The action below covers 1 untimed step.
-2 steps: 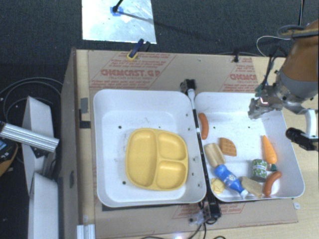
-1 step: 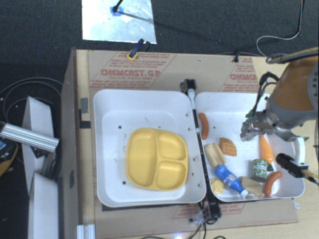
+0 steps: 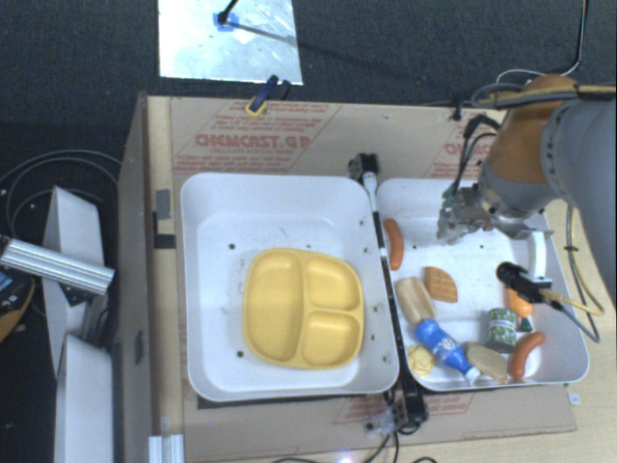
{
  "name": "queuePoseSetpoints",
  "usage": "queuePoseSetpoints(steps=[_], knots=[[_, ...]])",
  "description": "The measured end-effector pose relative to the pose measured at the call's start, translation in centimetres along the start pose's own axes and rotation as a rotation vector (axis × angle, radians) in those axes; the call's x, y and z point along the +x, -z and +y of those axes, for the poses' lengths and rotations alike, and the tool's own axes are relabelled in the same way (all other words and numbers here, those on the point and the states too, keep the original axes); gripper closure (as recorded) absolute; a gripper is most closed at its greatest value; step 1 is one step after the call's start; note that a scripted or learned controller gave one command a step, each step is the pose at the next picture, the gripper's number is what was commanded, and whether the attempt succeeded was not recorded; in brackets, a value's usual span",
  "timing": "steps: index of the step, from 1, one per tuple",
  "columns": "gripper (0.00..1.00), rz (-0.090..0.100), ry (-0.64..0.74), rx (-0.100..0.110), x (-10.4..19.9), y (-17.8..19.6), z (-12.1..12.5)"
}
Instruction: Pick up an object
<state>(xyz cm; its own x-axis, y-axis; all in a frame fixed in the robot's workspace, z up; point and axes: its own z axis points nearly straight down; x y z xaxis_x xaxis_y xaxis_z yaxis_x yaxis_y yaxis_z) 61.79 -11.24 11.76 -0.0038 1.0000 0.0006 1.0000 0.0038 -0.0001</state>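
Camera view: the counter [image 3: 241, 128] is topped with printed cardboard and carries two white bins side by side. The left bin [image 3: 222, 220] holds a yellow compartment tray [image 3: 302, 307], lying flat and slightly turned, near the bin's front.

The right bin [image 3: 421, 201] holds the pickable clutter:
- An orange-red sausage [image 3: 393, 244] lies along the left wall.
- A toast slice [image 3: 440, 284] sits mid-bin, with a pale bread roll [image 3: 415, 299] just beside it on the left.
- A blue bottle [image 3: 442, 344] lies tilted toward the front, and a small yellowish piece [image 3: 420, 360] is touching or nearly touching it at the front left corner.
- A beige block [image 3: 488, 363] lies by the bottle's cap end.
- A green can [image 3: 501, 328] stands to the right, with a small orange piece [image 3: 521, 304] next to it and a red sausage [image 3: 527, 352] at the front right.

The grey arm [image 3: 569, 152] enters from the right, its orange band at the top. The claw [image 3: 453, 225] points down over the bare rear part of the right bin, right of the orange-red sausage and behind the toast slice, apart from both. Nothing is seen in its grip. Whether it is wide or narrow cannot be told from this angle.
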Motion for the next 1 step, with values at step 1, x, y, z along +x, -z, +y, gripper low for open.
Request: queuePoseSetpoints(steps=[1], knots=[[0.0,-0.002,0.001,-0.005,-1.02,5.0,1.41]])
